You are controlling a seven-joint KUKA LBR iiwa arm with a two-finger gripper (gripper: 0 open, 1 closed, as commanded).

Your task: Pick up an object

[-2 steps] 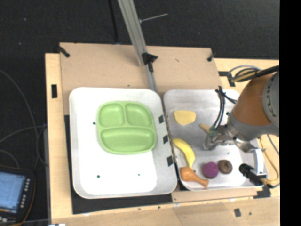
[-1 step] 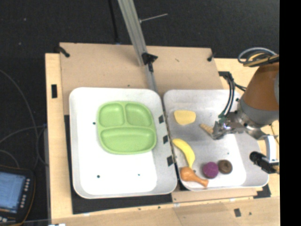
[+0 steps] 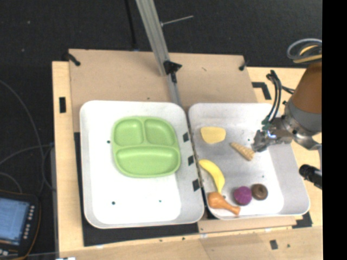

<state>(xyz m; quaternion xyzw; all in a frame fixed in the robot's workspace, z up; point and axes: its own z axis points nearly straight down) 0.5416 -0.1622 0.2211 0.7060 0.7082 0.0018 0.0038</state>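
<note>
- Camera view gives us the right bin, where the task's candidate objects lie: a ridged tan cone near the middle, just left of the gripper.
- We see a pale yellow lump up-left of the cone, apart from it.
- We see a banana along the bin's left side, with an orange pear-shaped toy just below it.
- We see a purple ball and a brown ring side by side near the bin's lower edge.
- We cannot tell how far the fingers stand apart, and we see nothing held between them.
- We see the grey arm with its orange band reaching in from the right.
- We see a green divided plate in the left bin, both bins resting on the tabletop.
</note>
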